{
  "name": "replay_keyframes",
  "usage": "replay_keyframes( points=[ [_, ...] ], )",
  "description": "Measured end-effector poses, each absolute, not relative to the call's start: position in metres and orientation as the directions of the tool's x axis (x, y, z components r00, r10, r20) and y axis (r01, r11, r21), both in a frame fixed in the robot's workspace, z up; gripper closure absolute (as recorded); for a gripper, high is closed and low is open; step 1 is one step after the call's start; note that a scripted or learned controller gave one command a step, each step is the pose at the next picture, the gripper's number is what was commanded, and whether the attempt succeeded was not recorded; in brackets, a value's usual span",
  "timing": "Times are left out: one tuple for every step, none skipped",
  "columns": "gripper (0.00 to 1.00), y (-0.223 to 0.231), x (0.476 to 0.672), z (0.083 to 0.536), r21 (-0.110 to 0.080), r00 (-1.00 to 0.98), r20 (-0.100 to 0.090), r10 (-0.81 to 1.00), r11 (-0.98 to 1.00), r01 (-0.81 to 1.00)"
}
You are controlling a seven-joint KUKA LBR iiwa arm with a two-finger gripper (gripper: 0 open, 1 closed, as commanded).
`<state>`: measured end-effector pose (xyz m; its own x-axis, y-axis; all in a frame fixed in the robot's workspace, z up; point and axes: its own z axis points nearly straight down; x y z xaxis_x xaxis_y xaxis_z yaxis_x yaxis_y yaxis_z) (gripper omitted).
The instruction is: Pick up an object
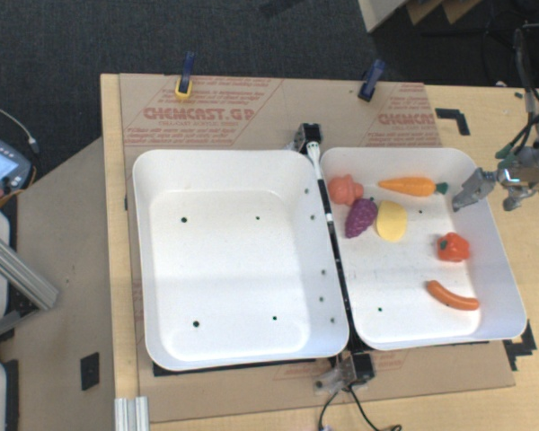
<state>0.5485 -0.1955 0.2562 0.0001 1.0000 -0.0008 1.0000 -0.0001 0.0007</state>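
The right bin [494,268] holds several toy foods. A carrot [409,186] lies at the back, with a pink-orange piece [344,189], purple grapes [360,215] and a yellow lemon [392,222] clustered near the bin's left wall. A red pepper [453,248] and an orange sausage-shaped piece [452,296] lie further forward on the right. My gripper [492,192] hangs over the bin's back right rim, to the right of the carrot and above the red pepper. It is open, its two grey fingers spread with nothing between them.
The left bin [153,241] stands beside the right one, their walls meeting at a black divider strip [328,232]. Both rest on a cardboard sheet [251,106] clamped at the back. A metal frame [9,259] stands at the far left.
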Motion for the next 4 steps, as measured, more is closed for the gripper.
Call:
replay_keyframes(
  points=[
    [0.00,-0.136,0.543,0.193,-0.008,-0.005,0.005,1.000,0.005,1.000],
    [0.00,-0.055,0.555,0.184,-0.004,-0.009,0.005,1.000,0.009,1.000],
    [0.00,-0.003,0.635,0.236,0.012,-0.008,0.001,1.000,0.008,1.000],
    [0.00,-0.030,0.563,0.195,-0.010,0.005,0.001,1.000,-0.005,1.000]
  ],
)
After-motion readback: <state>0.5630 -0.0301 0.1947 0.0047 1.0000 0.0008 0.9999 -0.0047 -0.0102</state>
